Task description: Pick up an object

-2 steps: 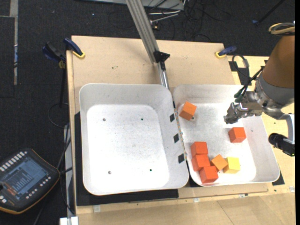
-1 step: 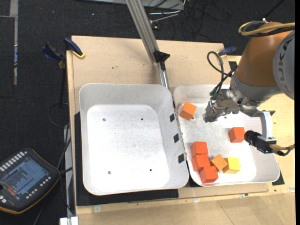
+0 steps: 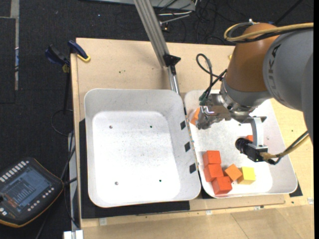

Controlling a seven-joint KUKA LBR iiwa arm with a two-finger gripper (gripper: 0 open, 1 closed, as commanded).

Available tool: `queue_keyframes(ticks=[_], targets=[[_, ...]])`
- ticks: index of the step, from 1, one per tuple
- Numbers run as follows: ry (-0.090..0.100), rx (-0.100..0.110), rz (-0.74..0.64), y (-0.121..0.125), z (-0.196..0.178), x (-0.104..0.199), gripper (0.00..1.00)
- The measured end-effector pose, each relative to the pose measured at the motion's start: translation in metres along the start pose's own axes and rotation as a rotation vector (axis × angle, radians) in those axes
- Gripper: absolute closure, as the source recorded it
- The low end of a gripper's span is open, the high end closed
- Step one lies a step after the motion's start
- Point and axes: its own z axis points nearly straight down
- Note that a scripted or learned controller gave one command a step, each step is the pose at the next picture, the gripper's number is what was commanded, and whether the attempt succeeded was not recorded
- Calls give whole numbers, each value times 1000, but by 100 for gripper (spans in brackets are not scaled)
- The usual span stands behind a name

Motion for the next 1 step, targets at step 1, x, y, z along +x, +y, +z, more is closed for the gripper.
queue_keyframes(ticks=[1], targets=[[0, -5, -1, 15, -11, 57, 100]])
